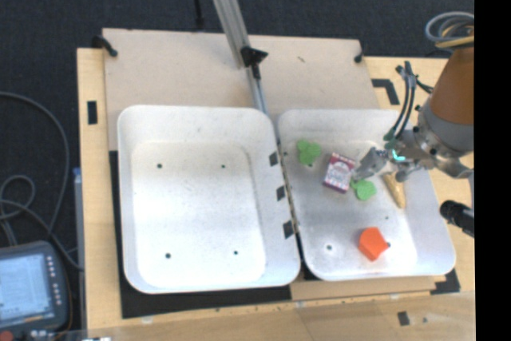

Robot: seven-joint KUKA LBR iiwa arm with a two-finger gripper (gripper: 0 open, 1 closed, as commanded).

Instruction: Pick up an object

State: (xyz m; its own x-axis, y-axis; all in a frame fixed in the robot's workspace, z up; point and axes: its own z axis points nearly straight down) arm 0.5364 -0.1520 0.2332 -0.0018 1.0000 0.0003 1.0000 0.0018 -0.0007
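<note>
The right bin (319,124) holds several small things. A green piece (308,152) lies near its left wall, and a pink and white box (338,172) sits at its middle. Beside the box lies a small green ball (365,190), with a tan cone-shaped piece (394,190) to its right. An orange block (372,243) rests near the front. My gripper (375,163) hangs low over the bin, just right of the pink box and above the green ball. I see nothing held in it.
The left bin (132,172) stands beside the right one, with a ridge between them. A slanted metal post (231,12) rises behind the bins. A screen pendant (28,283) and cables lie off the bench at the left.
</note>
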